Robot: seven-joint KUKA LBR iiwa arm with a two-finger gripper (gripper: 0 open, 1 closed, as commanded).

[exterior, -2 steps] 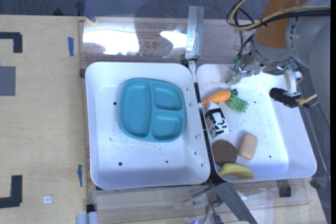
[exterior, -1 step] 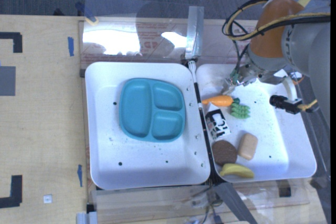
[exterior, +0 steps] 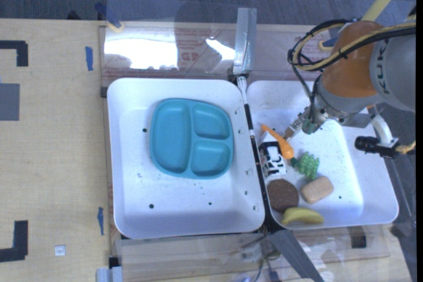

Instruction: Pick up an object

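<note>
The right bin (exterior: pixel 370 208) holds several small items. An orange carrot (exterior: pixel 277 139) lies at its left side, above a black and white card (exterior: pixel 273 160). A green broccoli piece (exterior: pixel 307 164) sits mid-bin, with a tan bread piece (exterior: pixel 317 189) below it. A brown round cookie (exterior: pixel 283 193) and a yellow banana (exterior: pixel 303 215) lie at the bin's front. My gripper (exterior: pixel 301 125) hangs low over the right bin, just right of the carrot's upper end and above the broccoli. I see nothing held in it.
The left bin (exterior: pixel 125 162) carries a blue divided plate (exterior: pixel 192 137). A clear plastic sheet and a metal post (exterior: pixel 244 43) stand behind the bins. The arm's orange band (exterior: pixel 350 69) and cables loom over the right bin's back. Wooden benchtop (exterior: pixel 46 142) extends left.
</note>
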